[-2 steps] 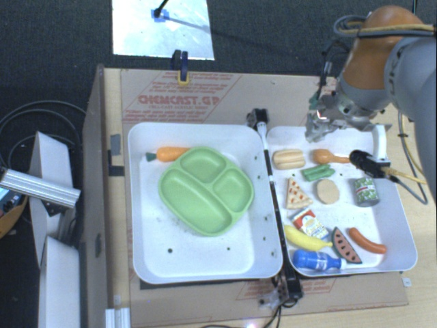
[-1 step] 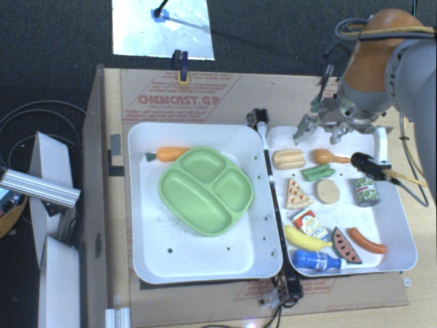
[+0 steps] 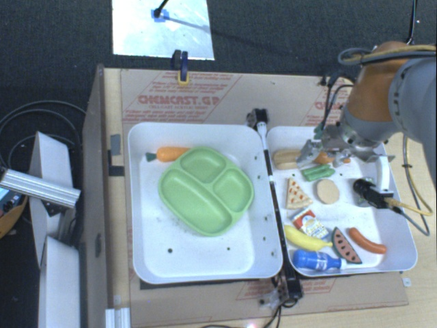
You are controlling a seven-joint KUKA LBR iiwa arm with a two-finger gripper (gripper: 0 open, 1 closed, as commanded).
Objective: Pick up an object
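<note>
**Operator:** What am I looking at, biggest things first?

**Spotter:** You have two white bins side by side, the left bin [image 3: 136, 203] and the right bin [image 3: 404, 241]. The grey arm [image 3: 403, 94] reaches in from your right, over the far end of the right bin. In the left bin a green divided plate [image 3: 205, 190] lies tilted near the middle. A carrot [image 3: 172, 154] lies just beyond it, touching its far rim.

**Operator:** And the right bin?

**Spotter:** At the near end you see a banana [image 3: 305, 238]. A blue bottle [image 3: 315, 260] lies on its side just in front of it. A red sausage [image 3: 367, 240] and a watermelon slice [image 3: 345, 246] are close beside them. At the far left there is a tan bread roll [image 3: 287, 158]. Mid-bin, a pizza slice [image 3: 296, 194] lies beside a round tan disc [image 3: 328, 192], with a red-and-white packet [image 3: 306, 221] just below the pizza.

**Operator:** Where is the hand?

**Spotter:** The gripper [image 3: 318, 150] is low at the far end of the right bin, just right of the roll. A small orange piece [image 3: 323, 159] lies right against it, and a green pod [image 3: 318, 172] is just nearer you. You cannot tell how far the hand is open, or whether it has hold of the orange piece.
</note>
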